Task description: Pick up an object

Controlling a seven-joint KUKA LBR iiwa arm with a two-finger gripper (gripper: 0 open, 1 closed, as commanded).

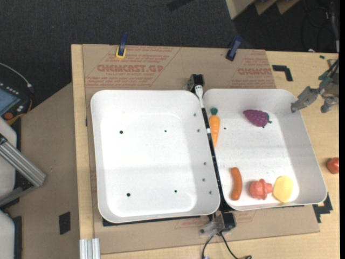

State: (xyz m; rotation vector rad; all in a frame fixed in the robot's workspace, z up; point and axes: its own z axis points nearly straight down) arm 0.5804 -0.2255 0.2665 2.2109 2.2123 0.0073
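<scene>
The fingers [314, 97] hang spread apart with nothing between them, at the far right rim of the right bin [302, 144]. Closest to them, just inside the bin, lies a purple grape bunch [256, 117]. Farther off, toward the divider, rests a carrot [214, 127] (green top at its far end). Farthest from them, along the near wall, sit a yellow lemon [283, 188], a red toy [260, 189] and an orange sausage [236, 183].

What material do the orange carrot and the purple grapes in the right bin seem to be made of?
The orange carrot with the green top looks like moulded plastic: flat, even colour, matte. The purple grape bunch seems like plastic or rubber too, lumpy and uniformly coloured. Too small to be sure.
</scene>
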